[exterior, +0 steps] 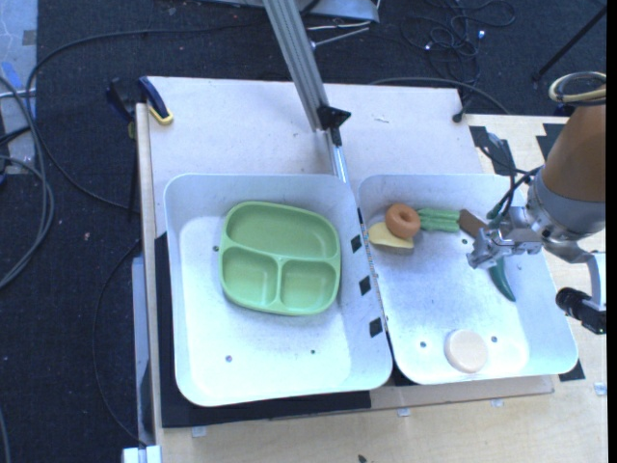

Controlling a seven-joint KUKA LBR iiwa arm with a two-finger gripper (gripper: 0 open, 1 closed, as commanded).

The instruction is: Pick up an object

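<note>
The claw point(494, 249) hangs over the right bin point(540, 340); whether it is released or clenched cannot be told. A dark green curved piece point(505, 282) lies just below it. A glazed doughnut point(402, 222) and pale green vegetable point(437, 221) sit to its left, a round cream disc point(467, 350) nearer the camera. A smooth green divided plate point(281, 258) fills the left bin point(193, 355).

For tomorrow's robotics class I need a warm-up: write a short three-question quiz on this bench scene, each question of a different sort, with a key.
1. True or false: the green divided plate lies in the right bin.
2. Which lies nearest the camera view's bottom edge in the right bin? A) the doughnut B) the pale round disc C) the green pod
3. Fill in: the gripper hangs over the ___ bin.

Key: 1 false; 2 B; 3 right.
</note>
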